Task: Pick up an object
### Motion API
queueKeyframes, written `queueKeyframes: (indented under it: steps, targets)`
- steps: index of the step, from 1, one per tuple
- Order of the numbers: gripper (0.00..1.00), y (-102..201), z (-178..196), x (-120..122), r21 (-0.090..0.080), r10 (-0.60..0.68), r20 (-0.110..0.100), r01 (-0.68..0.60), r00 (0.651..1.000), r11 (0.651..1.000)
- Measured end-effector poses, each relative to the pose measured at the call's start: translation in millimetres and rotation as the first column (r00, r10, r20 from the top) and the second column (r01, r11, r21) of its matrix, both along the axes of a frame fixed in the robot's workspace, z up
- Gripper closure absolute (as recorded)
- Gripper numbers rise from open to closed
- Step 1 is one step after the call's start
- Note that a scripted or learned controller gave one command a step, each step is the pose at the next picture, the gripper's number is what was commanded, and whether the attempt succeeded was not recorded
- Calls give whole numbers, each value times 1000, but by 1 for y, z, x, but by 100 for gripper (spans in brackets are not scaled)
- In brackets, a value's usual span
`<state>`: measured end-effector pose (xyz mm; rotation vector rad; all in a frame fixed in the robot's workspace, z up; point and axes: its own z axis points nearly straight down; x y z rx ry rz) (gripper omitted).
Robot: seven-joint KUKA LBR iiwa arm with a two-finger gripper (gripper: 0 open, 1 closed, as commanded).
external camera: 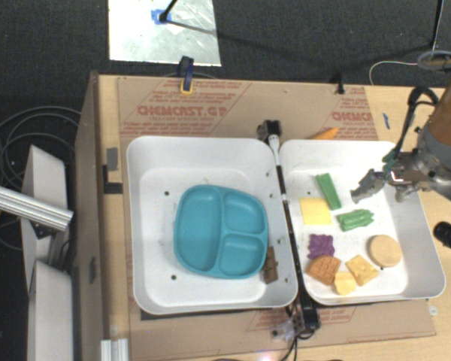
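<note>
A brown board (210, 104) is laid over the bench, and red print reading "CHEMCAST" is seen on it twice, above each bin; the smaller letters after that word cannot be read. In the left bin (146, 201) a blue plate (220, 232) with three compartments is set flat near the middle; a small brown piece (270, 265) is lodged at the bin's right wall, just beside the plate's lower right edge. An orange piece (325, 133) is seen on the board above the right bin (421, 269). In the right bin the toy foods are gathered in its middle and lower part: a yellow block (315, 210); a green stick (328, 190) tilted just above it; purple grapes (320, 244); a brown waffle (323, 268) below them; two yellow-orange cheese pieces (355, 274) touching one another; a green leafy piece (355, 219); a round tan biscuit (384, 250) at the right. The claw (368, 186) is held over the right bin, above the green leafy piece and right of the green stick; nothing is seen between its fingers, and whether they are spread or pressed together cannot be told.
</note>
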<state>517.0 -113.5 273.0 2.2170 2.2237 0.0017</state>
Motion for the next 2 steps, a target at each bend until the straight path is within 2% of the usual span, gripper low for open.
queueKeyframes:
  steps: [1,2]
  targets:
    - [0,-20,-101,33,1,-2,-8,2,1000,1000]
    - [0,4,-189,-5,2,-3,2,3,1000,1000]
